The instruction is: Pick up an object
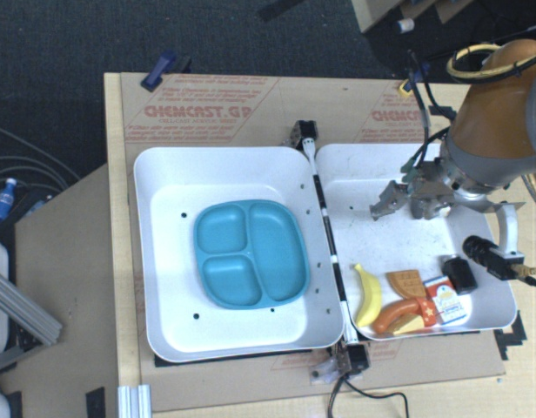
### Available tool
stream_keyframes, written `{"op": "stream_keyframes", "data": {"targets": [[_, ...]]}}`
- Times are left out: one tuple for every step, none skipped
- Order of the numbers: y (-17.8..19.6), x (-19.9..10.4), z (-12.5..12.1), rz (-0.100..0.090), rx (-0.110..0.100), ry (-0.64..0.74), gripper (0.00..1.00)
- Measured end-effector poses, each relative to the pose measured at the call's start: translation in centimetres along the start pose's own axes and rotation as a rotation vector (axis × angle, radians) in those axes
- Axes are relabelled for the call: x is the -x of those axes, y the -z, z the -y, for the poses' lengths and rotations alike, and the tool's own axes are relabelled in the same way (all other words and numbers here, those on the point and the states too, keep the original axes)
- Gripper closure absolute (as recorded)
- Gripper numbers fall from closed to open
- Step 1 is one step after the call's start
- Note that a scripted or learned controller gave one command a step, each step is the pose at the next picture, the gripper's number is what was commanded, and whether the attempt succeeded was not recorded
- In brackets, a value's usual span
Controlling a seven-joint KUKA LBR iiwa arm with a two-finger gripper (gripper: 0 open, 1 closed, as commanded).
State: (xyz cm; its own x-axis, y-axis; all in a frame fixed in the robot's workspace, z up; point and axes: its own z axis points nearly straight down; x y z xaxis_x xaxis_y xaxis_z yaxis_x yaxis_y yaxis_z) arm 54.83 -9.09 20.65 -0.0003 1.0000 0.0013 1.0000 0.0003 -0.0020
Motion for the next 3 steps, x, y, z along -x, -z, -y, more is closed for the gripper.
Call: {"op": "stream_keyframes", "data": {"targets": [[-12.2, 2.8, 4.1, 0.001, 0.001, -0.001, 0.0], [-11.3, 2.8, 4.0, 0.001, 0.002, -0.001, 1.0], [3.9, -3.5, 6.9, 0.001, 0.002, 0.001, 1.0]]}}
